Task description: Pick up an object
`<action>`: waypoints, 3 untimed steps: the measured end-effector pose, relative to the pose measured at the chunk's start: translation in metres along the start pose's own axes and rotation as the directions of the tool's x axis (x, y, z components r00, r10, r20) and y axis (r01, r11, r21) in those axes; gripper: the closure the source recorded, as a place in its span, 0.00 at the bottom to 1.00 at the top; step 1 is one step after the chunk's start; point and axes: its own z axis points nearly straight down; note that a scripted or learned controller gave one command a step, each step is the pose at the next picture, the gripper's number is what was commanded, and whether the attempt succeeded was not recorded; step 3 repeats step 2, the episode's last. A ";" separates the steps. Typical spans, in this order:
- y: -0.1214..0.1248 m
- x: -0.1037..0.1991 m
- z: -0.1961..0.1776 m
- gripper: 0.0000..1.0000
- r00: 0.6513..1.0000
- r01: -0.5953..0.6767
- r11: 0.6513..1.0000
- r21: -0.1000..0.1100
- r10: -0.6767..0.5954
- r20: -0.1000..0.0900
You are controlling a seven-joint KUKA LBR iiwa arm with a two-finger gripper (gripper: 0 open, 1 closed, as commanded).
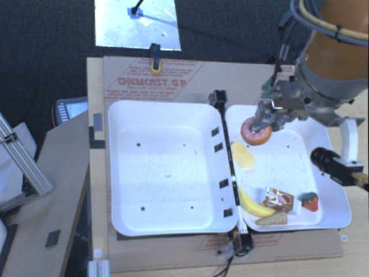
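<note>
grabbing step: jaws (260, 122) down on the pink donut (256, 133) near the right bin's (328, 154) far edge; grip unclear. next, lift straight up.

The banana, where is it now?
In the camera view the banana lies in the right bin, at its near left corner, beside the small carton and below the yellow piece.

Right bin (331, 212) holds donut (256, 133), banana (255, 205), perhaps a carton (279, 199).
</note>
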 end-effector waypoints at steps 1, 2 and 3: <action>-0.003 0.002 0.109 1.00 1.000 -0.005 1.000 0.028 0.005 0.006; -0.003 0.024 0.127 1.00 1.000 -0.001 1.000 0.022 0.001 0.004; -0.003 0.024 0.127 1.00 1.000 -0.001 1.000 0.022 0.001 0.004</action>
